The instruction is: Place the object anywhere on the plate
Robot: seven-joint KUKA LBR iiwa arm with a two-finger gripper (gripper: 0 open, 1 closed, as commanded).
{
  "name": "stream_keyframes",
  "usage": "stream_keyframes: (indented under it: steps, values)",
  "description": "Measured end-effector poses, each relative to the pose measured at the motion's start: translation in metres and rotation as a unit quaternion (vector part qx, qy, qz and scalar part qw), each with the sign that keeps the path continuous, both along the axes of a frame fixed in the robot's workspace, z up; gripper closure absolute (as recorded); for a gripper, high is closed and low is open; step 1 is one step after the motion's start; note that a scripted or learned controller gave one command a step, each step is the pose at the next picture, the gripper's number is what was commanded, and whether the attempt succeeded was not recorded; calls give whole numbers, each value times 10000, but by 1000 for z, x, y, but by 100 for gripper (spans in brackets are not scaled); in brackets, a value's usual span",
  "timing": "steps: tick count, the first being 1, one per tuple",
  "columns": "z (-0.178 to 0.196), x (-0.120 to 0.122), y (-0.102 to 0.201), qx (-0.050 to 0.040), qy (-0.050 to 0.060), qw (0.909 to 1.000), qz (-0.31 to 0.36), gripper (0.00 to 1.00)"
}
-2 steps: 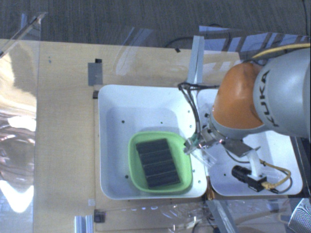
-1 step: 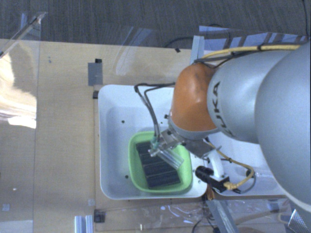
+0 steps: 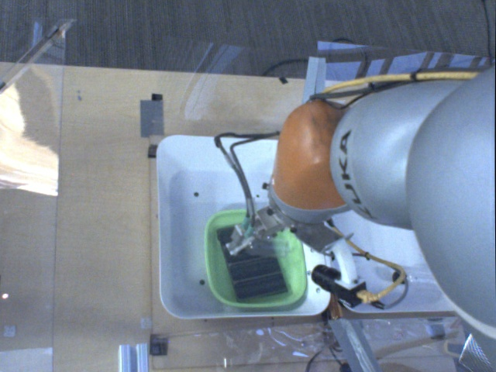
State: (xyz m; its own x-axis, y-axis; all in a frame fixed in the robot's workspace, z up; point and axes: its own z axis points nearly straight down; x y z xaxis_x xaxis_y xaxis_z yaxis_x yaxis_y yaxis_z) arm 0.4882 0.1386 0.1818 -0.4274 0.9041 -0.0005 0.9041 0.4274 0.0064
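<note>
At far left, pale wooden table (image 3: pixel 85 231) with smooth top, under a clear glossy sheet (image 3: pixel 31 146) giving bright reflections. Above, across the top of the frame, dark grey ribbed floor (image 3: pixel 155 14). At the left edge of the bin, two small grey metal brackets (image 3: pixel 152 117), one above, one below.

Left of centre, shallow white bin (image 3: pixel 178 208), plastic, with rounded corners and matte inner wall. In its lower right part, square green plate (image 3: pixel 221 281) with rounded corners and a raised rim. On the plate, flat dark object (image 3: pixel 256 276), rectangular, with ridges across the surface.

Just above the object, over the upper left part of the plate, metallic gripper (image 3: pixel 242 241). Cannot tell whether the fingers are apart or together. Black cables (image 3: pixel 232 157) looping above it.

At right, big arm (image 3: pixel 418 161) with smooth grey shell and glossy orange band (image 3: pixel 306 161), covering most of the second bin (image 3: pixel 403 246).
</note>
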Motion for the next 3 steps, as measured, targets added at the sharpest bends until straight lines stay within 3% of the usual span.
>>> stream_keyframes:
  steps: [1, 2, 3]
  values:
    - [4, 25, -53, -4, -8, 10000, -73, 0]
    - [34, 31, -66, -5, -7, 9999, -165, 0]
    - [3, 61, -111, -11, -3, 9996, 282, 0]
